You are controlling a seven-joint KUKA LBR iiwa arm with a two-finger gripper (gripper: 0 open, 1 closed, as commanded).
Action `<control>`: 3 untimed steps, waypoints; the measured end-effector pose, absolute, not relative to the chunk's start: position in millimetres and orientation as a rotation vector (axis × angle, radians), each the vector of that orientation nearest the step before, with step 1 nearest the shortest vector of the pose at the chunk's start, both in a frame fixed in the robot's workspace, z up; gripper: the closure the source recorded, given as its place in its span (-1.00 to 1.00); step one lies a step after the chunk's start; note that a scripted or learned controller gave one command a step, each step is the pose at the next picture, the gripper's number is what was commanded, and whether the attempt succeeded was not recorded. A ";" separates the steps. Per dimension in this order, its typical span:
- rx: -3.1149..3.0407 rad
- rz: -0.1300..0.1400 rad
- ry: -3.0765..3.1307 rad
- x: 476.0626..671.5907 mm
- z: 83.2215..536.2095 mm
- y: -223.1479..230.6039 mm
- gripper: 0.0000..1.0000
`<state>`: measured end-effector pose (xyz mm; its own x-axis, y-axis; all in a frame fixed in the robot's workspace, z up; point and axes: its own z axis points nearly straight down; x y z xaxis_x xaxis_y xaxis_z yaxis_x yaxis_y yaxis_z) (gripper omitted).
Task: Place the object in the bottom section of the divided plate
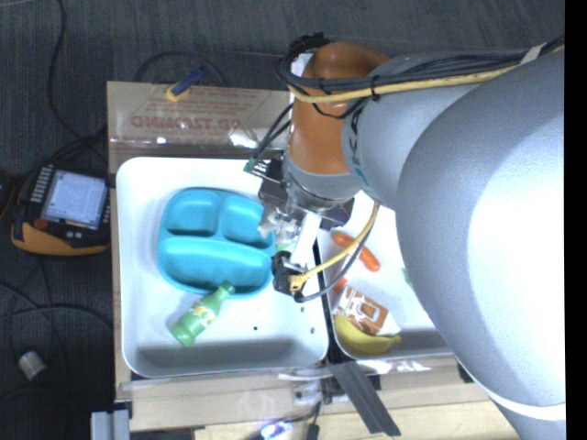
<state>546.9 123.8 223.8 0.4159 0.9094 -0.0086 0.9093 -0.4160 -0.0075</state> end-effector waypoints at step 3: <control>-2.950 0.008 -1.087 544.8 252.1 79.4 1.00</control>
